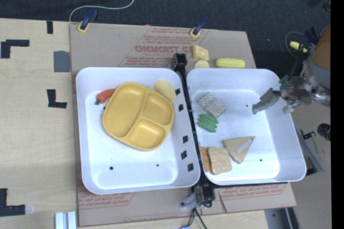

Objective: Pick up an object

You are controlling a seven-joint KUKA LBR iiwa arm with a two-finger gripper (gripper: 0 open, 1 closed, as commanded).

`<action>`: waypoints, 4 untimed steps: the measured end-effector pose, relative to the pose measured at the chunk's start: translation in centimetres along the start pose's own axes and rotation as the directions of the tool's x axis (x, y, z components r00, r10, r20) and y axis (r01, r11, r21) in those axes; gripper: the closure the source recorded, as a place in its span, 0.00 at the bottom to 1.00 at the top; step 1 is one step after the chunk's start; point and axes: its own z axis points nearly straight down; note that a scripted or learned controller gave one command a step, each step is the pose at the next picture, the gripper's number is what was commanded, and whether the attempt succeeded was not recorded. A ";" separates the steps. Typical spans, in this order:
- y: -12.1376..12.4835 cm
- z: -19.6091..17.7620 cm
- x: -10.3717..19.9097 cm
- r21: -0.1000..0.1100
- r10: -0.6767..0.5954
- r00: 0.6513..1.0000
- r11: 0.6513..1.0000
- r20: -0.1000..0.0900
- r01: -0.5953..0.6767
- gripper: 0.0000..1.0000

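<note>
Currently, arm: extended in from the right, wrist held over the right bin's (285, 131) right rim, gripper (264, 102) pointed left and down toward the bin interior.
Jaws: state cannot be told; nothing is seen held.
Right bin contents: grey patterned block (211, 104) at upper left, green pea pod (207, 122) just below it, bread slice (219, 159) and tan wedge (238, 148) placed near the front.
Left bin (91, 169): yellow divided plate (138, 115) is seated centrally, carrot (105, 95) at its upper left, pale potato (164, 90) at its upper right.
Behind bins: corn cob (230, 63) laid on the cardboard (134, 45).
</note>
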 end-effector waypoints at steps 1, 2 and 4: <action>-4.0 13.7 3.5 0.015 -0.001 1.000 1.000 -0.006 0.001 0.00; -3.3 17.8 5.0 -0.010 0.005 1.000 1.000 0.009 -0.005 0.00; -2.9 16.3 5.0 -0.025 0.005 1.000 1.000 0.011 -0.005 0.00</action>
